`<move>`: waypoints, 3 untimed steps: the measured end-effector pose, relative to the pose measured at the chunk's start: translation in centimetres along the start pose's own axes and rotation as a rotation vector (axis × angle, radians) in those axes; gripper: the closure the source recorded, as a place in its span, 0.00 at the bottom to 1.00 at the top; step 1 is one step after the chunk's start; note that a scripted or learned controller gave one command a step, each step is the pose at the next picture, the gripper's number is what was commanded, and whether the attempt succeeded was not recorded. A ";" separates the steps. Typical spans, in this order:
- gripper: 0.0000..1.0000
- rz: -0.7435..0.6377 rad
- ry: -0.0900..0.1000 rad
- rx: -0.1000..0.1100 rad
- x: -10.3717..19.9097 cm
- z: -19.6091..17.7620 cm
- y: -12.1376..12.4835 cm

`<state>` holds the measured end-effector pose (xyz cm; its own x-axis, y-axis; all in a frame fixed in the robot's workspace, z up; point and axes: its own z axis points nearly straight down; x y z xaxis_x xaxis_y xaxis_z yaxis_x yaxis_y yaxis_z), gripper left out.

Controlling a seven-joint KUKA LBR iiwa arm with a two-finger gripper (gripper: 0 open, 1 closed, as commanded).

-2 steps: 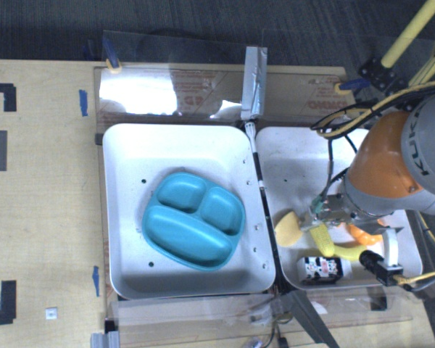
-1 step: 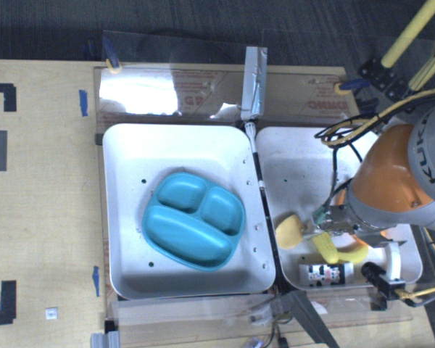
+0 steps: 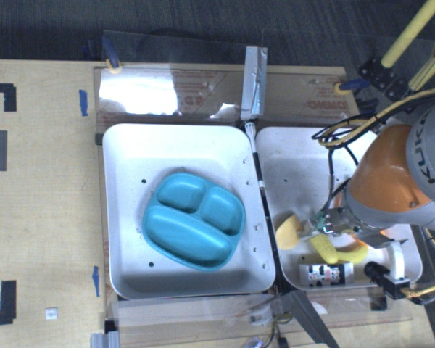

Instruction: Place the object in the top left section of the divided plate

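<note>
the grey arm's gripper (image 3: 326,227) is hovering in the right white bin (image 3: 290,158) over small yellow plastic objects (image 3: 326,249); i cannot tell its state. picking is underway; next, carrying to the blue divided plate (image 3: 193,218) in the left bin.

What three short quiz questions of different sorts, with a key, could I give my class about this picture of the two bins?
1. True or false: the blue divided plate lies in the left bin.
2. Multiple choice: the yellow banana-like object lies in A) the left bin, B) the right bin, C) on the plate.
3. Fill in: the small black-and-white bottle lies on its ____ near the right bin's front wall.

Key
1. True.
2. B; the arm hangs over that bin, above the object.
3. Side.
</note>
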<state>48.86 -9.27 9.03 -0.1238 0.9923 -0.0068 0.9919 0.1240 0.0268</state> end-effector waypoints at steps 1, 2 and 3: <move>1.00 -0.140 0.006 0.024 -7.0 -6.7 -1.5; 0.00 -0.142 0.008 0.025 -6.9 -6.5 -1.6; 0.00 -0.580 0.010 0.018 -2.8 -14.6 3.6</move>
<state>52.42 -11.59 23.72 -0.6473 0.7622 -0.0054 0.7622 0.6473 0.0044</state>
